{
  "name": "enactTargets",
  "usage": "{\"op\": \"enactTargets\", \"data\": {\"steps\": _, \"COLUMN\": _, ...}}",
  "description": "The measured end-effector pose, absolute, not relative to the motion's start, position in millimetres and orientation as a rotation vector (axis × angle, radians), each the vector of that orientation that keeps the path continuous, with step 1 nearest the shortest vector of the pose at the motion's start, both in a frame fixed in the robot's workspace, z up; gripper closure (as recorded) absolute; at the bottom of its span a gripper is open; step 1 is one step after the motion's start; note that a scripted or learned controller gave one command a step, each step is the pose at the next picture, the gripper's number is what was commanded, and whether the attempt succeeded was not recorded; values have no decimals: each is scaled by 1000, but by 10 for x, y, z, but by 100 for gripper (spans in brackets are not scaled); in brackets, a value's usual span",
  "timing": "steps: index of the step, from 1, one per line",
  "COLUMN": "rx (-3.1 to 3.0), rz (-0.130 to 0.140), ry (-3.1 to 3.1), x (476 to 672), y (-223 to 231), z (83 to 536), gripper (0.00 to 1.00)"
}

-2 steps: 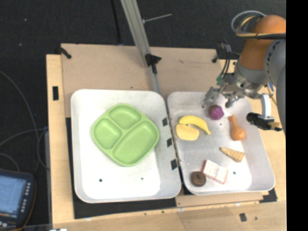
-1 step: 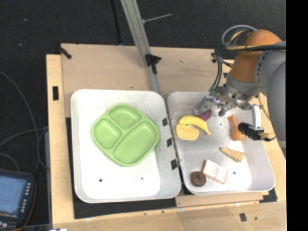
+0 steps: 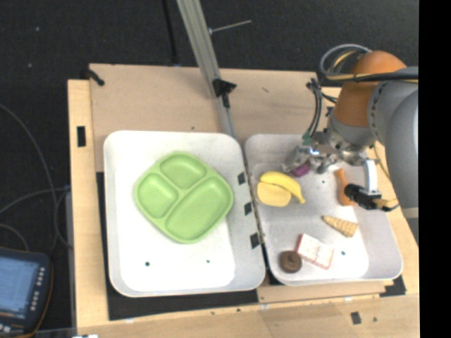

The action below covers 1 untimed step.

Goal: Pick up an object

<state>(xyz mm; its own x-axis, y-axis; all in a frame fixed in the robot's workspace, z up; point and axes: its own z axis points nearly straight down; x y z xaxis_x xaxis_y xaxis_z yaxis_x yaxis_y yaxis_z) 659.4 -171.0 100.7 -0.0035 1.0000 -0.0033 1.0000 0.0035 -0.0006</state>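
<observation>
1. The worktop point(image 3: 141, 97) is a pale wooden bench on a dark floor; a metal pole point(image 3: 201, 44) slants up from its back edge, and a small screen point(image 3: 21, 287) sits off its front left corner.
2. The grey arm point(image 3: 394, 132), with its orange band point(image 3: 366, 76), reaches over the right bin's back right corner.
3. The left bin point(image 3: 127, 259) holds a green divided plate point(image 3: 184, 197) at its centre.
4. The right bin point(image 3: 380, 259) holds the small things.
5. A banana point(image 3: 278, 189) lies near its left edge.
6. An orange piece point(image 3: 343, 189) lies by its right edge, a cone point(image 3: 341, 224) just in front of it.
7. A small box point(image 3: 314, 251) and a brown round piece point(image 3: 289, 261) sit near its front edge.
8. The gripper point(image 3: 317, 157) hangs low over the bin's back; something purple point(image 3: 301, 167) shows at its tip, perhaps touching, and I cannot tell how far the fingers stand apart.
</observation>
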Motion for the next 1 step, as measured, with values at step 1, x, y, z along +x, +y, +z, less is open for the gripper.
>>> {"op": "enactTargets", "data": {"steps": 1, "rx": 2211, "rz": -2, "ry": 2222, "x": 6605, "y": -1720, "z": 1138, "gripper": 100}}
